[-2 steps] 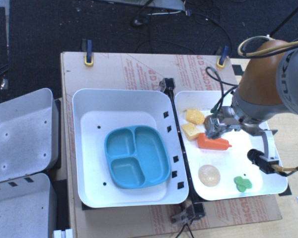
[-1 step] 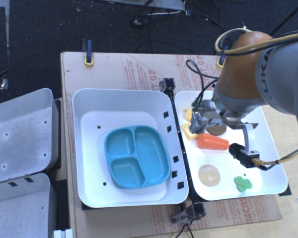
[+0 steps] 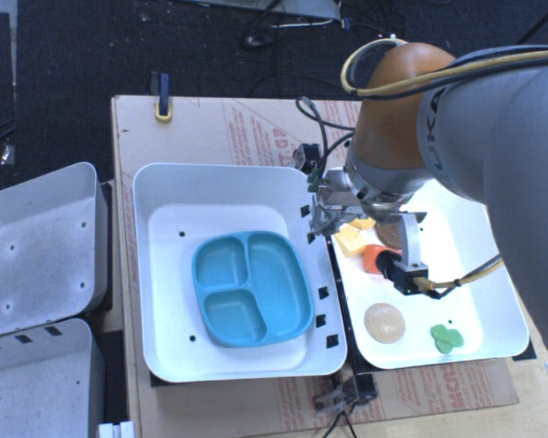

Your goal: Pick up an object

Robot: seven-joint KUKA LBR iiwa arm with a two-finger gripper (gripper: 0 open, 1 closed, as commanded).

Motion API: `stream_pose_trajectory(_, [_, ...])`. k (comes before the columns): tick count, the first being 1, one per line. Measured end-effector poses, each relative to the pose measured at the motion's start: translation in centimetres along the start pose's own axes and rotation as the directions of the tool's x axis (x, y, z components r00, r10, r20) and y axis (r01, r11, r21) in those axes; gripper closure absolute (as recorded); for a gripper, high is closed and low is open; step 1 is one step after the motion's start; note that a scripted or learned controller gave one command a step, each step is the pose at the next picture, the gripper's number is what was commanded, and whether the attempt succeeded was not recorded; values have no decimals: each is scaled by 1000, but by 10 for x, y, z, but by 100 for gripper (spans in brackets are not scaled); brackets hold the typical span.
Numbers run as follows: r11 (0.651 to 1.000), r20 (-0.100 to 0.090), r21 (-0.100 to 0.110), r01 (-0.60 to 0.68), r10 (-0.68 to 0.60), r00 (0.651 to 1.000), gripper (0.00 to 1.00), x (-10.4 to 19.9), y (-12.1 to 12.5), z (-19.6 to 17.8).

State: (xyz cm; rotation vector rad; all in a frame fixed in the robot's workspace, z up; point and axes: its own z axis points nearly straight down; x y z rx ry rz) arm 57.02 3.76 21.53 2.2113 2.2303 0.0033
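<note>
Objects to pick from sit in the right bin (image 3: 493,272): a yellow piece (image 3: 351,238), an orange piece (image 3: 374,258), a round tan ball (image 3: 384,322) and a small green toy (image 3: 447,338). From where I stand above the worktop (image 3: 219,126), the big grey arm (image 3: 493,126) reaches in from the right and bends down over that bin. Its gripper (image 3: 376,229) hangs low, right by the yellow and orange pieces. The wrist and its cables cover the tip, so I cannot tell how wide it is or if it has hold of anything.

I think the job is not done yet. All four small things look like they lie on the bin floor. The arm has got close, which is the first part. What is left is to grab one piece and lift it up.

The left bin (image 3: 155,245) holds a blue tray (image 3: 251,287) with three parts, lying flat and well apart from the gripper.
</note>
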Motion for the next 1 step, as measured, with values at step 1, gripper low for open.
stream_pose_trajectory(1, [1000, -1, -1, -1, 1, 1000, 100, 38, 26, -7])
